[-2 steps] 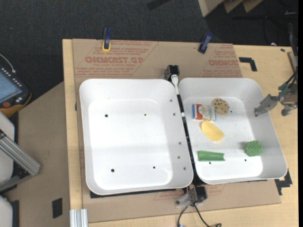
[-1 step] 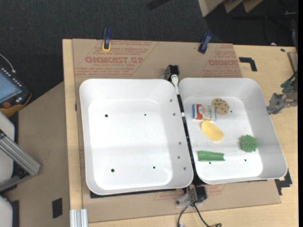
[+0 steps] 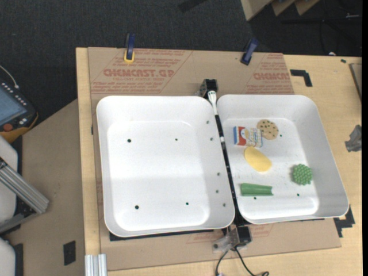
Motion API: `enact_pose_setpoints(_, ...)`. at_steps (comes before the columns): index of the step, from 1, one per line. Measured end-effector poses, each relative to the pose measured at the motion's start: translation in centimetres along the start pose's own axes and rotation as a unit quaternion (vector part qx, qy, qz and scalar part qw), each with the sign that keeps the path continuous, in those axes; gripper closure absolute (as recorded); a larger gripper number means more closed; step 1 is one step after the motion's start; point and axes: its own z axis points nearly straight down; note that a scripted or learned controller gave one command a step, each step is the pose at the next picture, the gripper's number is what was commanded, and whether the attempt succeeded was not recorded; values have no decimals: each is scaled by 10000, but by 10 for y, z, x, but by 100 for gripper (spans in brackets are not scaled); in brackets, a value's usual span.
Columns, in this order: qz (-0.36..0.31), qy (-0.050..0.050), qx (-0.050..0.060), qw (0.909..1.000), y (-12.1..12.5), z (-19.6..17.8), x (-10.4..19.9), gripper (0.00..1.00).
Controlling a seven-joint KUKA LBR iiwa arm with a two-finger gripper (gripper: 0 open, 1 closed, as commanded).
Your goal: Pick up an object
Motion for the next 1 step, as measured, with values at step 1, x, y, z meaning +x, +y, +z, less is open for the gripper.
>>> enact_pose_setpoints(1, -44, -3, -48, 10000, 4, -106, 48, 100)
